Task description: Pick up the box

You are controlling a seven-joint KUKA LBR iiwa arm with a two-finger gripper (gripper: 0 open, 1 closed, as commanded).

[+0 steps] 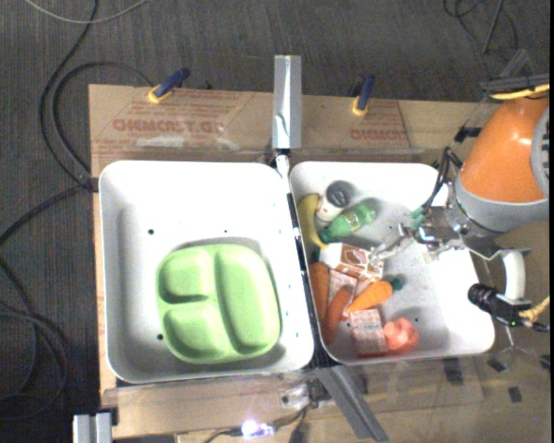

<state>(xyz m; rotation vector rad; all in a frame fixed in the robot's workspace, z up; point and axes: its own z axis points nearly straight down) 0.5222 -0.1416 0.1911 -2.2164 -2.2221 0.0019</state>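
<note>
While the box (355, 260) lay low in the right bin (462, 330) among the clutter, the pick looked not yet done: the gripper (388, 247) hung just beside it, at its right edge, and I could not tell its state or whether it had hold of anything. That bin also held a green bottle (351, 220), a banana (308, 218), carrots (369, 295), a second small carton (367, 327) and something pink (402, 334). A green tray (220, 301) sat in the left bin (129, 201)

Glossy green plastic tray (220, 301); smooth white plastic bins (129, 201); brown cardboard base (180, 123).
</note>
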